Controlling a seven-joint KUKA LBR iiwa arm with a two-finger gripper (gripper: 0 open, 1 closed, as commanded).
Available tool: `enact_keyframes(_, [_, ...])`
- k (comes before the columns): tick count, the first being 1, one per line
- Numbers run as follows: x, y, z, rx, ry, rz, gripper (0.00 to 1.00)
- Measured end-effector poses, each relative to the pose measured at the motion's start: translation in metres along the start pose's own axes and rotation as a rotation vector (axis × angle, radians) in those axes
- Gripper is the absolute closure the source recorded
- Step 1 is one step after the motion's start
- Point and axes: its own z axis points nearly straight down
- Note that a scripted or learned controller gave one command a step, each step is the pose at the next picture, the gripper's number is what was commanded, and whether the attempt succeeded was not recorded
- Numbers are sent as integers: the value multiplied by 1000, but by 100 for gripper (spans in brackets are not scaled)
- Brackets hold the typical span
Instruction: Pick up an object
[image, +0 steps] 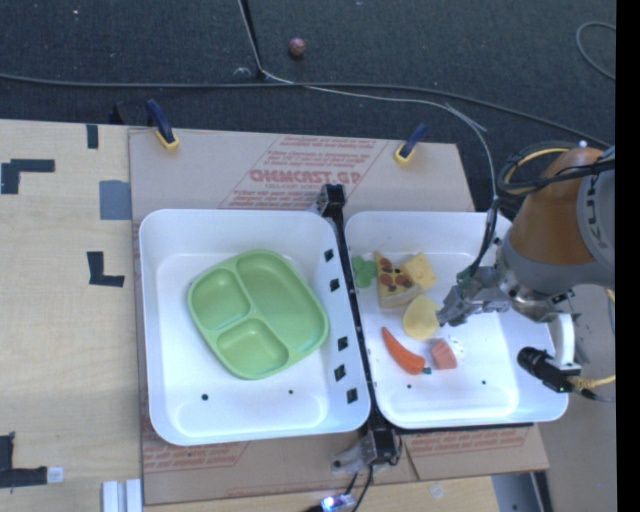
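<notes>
The right bin (500, 400) holds several toy foods: a yellow round piece (420, 318), an orange carrot-like piece (403, 351), a small salmon-coloured piece (443, 354), a pizza-like slice with red dots (394, 279), a yellow wedge (420, 268) and a small green piece (361, 271). My gripper (452, 310) reaches in from the right and hangs low over the bin, just right of the yellow round piece and above the salmon piece. Nothing is seen between its fingers.
The left bin (175, 390) holds a green divided plate (258, 312). A black divider (345, 300) runs between the bins. Yellow clamps (163, 128) (408, 147) pin the cardboard at the back. The arm's body (550, 240) covers the right bin's right side.
</notes>
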Motion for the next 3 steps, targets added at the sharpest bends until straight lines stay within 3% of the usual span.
enact_keyframes(1, [-9, 7, -54, -2, -1, 1, 100])
enact_keyframes(2, [-8, 8, -73, 1, 0, 0, 100])
enact_keyframes(3, [46, 16, -63, 4, 2, -4, 100])
